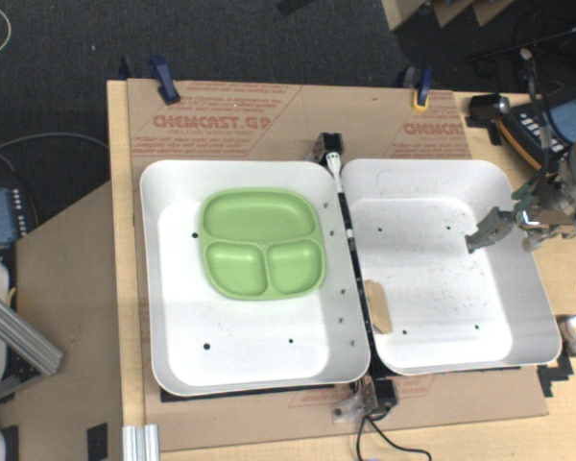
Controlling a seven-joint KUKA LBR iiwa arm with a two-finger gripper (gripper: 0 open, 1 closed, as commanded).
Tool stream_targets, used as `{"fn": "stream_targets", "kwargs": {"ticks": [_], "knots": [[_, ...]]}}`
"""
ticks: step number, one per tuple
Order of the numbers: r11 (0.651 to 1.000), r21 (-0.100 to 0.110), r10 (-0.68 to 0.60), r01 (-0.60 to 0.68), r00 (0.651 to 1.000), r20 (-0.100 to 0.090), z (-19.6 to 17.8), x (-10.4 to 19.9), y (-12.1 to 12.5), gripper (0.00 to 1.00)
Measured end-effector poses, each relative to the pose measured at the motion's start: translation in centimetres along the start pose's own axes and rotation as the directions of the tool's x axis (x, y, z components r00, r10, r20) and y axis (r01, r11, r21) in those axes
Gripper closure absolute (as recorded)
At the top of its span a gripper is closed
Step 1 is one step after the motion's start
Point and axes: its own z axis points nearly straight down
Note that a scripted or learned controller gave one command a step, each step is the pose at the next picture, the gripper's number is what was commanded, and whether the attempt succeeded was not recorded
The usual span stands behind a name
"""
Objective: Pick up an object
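A light green divided plate [263, 242] with three compartments lies flat in the upper middle of the left bin [173, 353]. My gripper [490, 230] hangs over the right-hand part of the right bin [432, 339], near its right wall, far from the plate. It is dark, partly blurred against the arm [549, 207], and nothing shows in it. The white floor under it is bare apart from small dark specks.
The two bins sit on a wooden board [269, 113] with red lettering. A blue clamp [163, 79] and a yellow-blue clamp [421, 89] grip the board's far edge. A brown strip of tape [377, 307] lies on the seam between the bins.
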Motion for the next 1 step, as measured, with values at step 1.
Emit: {"fn": "stream_targets", "kwargs": {"ticks": [1], "knots": [[1.000, -0.022, -0.001, 0.002, 1.000, 0.007, -27.61, -0.65, -2.54, 0.00]]}}
